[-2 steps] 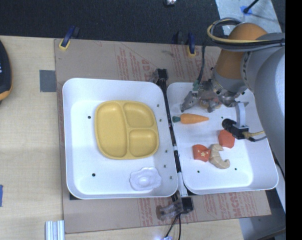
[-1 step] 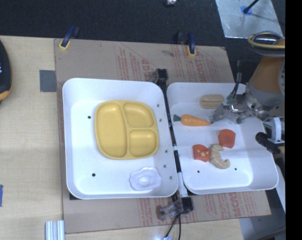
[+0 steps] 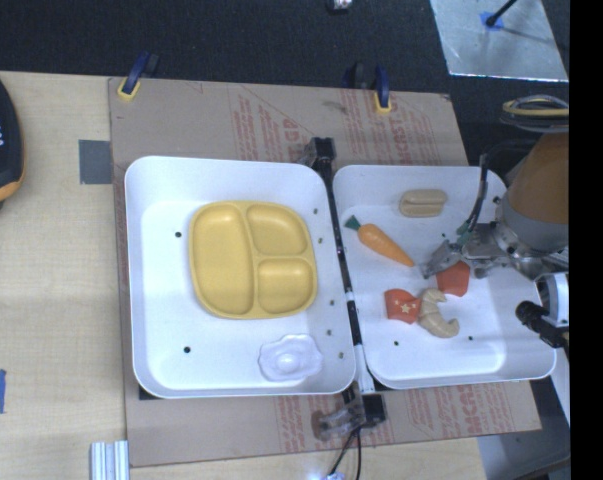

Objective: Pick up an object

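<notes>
Red piece point(image 3: 455, 279) sits near the right bin's point(image 3: 481, 370) edge, under the end effector point(image 3: 449, 260), grip unclear.

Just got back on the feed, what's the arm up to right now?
The arm has reached into the right bin, and its tool is down among the toy food there, right at a small red piece. Whether it has a grip on that piece can't be told from this angle. An orange carrot, a tan bread-like piece, another red piece and a beige piece lie nearby. The left bin holds a yellow divided plate and a white fried-egg toy.
</notes>
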`<control>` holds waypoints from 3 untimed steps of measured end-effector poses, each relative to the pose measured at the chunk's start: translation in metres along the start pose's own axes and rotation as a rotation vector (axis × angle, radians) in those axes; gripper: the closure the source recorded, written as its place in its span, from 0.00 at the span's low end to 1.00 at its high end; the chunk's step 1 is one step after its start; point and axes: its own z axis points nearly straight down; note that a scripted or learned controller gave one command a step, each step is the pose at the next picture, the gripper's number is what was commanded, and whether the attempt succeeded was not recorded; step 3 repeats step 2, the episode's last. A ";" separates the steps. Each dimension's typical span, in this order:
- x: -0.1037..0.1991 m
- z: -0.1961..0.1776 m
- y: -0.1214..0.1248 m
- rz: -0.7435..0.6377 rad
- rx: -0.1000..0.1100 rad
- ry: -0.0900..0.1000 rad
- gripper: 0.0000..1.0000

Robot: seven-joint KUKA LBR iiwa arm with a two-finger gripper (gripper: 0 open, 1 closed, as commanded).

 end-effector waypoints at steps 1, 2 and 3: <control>-0.001 -0.011 0.003 -0.001 -0.005 -0.003 1.00; 0.065 -0.040 0.073 -0.010 -0.014 0.000 1.00; 0.065 -0.040 0.073 -0.010 -0.014 0.000 1.00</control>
